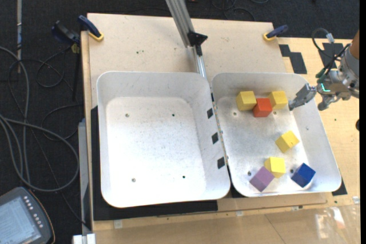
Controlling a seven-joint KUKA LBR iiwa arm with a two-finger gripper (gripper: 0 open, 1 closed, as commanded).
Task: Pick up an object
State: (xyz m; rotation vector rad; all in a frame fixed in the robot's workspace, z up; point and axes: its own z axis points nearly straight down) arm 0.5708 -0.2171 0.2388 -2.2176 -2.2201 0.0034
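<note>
A dark carpeted floor [40, 94] strewn with black cables surrounds a pale wooden counter [148, 43] that carries two shallow white bins side by side. Nearest the camera, in the right bin [251, 134], a purple cube [262, 179] lies by the front wall, with a yellow cube [276, 166] touching its far right corner and a blue cube [303, 175] just to the right of that one. Farther in, another yellow cube [287, 140] sits alone, tilted, near the bin's right side. Toward the back of the same bin three blocks crowd together: a red cube [262, 107] between a yellow cube [246, 100] on its left and a smaller-looking yellow cube [279, 99] on its right. The left bin [151, 134] shows only specks on its floor. The end effector [318, 98] hangs over the right bin's far right rim, its two fingers spread apart with nothing between them, one fingertip close to the right-hand yellow cube of the back group. Beyond the bins, a slanted metal pole [174, 0] crosses the counter, and blue-and-yellow clamps [90, 28] grip its far corners.
</note>
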